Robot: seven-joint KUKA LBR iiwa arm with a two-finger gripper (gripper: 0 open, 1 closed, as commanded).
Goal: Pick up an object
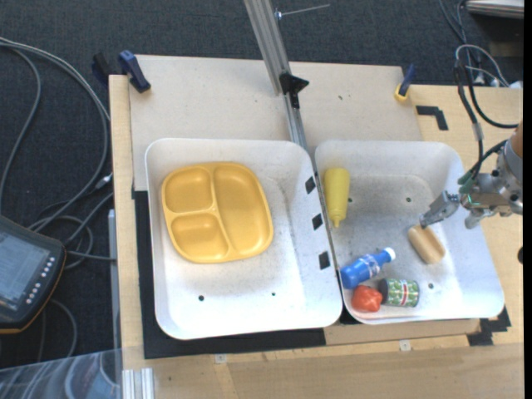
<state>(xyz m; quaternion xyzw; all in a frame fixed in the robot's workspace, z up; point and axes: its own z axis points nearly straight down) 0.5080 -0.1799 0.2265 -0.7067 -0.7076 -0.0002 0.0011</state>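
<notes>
The right bin (391, 160) holds several small objects. A yellow mustard bottle (336, 193) lies along its left wall. A tan bread roll (426, 244) rests toward the right side. Along the front wall lie a blue and white bottle (366, 266), a red tomato-like piece (367, 298) and a green can (401, 293). My gripper (454, 217) hangs at the right side of this bin, just above and beyond the roll. It is open and there is nothing between its fingers. One finger (435, 214) points down-left toward the roll.
The left bin (291, 289) holds a yellow divided plate (217, 211). A metal pole (272, 40) slants down to the divider between the bins. Cables (478, 98) hang by the arm at the right. A dark tablet (25, 271) lies at the far left.
</notes>
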